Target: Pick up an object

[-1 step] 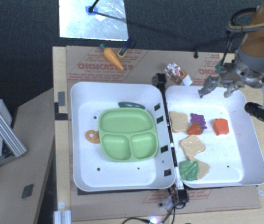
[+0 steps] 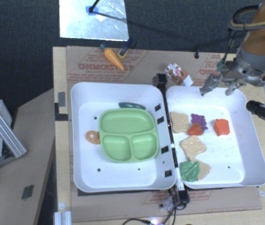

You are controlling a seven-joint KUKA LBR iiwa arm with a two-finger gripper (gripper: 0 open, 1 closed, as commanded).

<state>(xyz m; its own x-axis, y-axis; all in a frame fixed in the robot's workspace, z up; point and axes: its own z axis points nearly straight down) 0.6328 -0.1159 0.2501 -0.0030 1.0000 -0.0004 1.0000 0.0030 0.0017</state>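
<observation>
The right bin point(image 2: 249, 158) holds several toy foods: a pale bread slice point(image 2: 179, 122), purple grapes point(image 2: 198, 120), a red piece point(image 2: 195, 130), an orange-red block point(image 2: 222, 127), a second toast slice point(image 2: 193, 146) and a green leaf point(image 2: 189, 170) lying on a tan piece point(image 2: 202, 169). My gripper point(image 2: 219, 86) hangs over the back edge of the right bin, above and behind the foods. Its fingers are spread apart with nothing between them.
The left bin point(image 2: 83, 172) bears a green divided plate point(image 2: 126, 135), a small orange ring point(image 2: 93, 137) to its left and a dark green item point(image 2: 132, 105) behind it. A toy carrot point(image 2: 113, 58) and a snack packet point(image 2: 176, 73) lie on the cardboard behind the bins.
</observation>
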